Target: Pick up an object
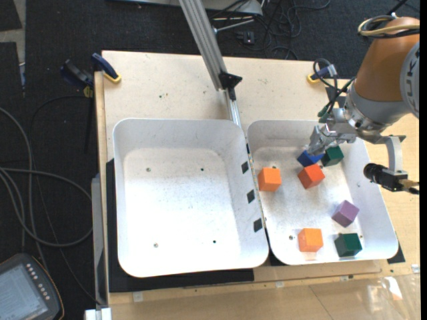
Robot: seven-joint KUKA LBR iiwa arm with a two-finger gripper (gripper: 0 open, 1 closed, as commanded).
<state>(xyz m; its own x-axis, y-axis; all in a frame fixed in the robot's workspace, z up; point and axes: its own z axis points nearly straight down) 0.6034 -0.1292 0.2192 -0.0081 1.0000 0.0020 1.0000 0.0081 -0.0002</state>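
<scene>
The gripper (319, 145), its grip impossible to judge, hangs over a blue block (307, 158) in the right bin's (377, 209) upper part. A green block (332, 155) and red block (311, 176) crowd it; a clean lift likely needs centred descent.

No text, label, brand, number or sign can be read anywhere in the camera view: not on the blocks, the bins, the desk or the arm.
</scene>
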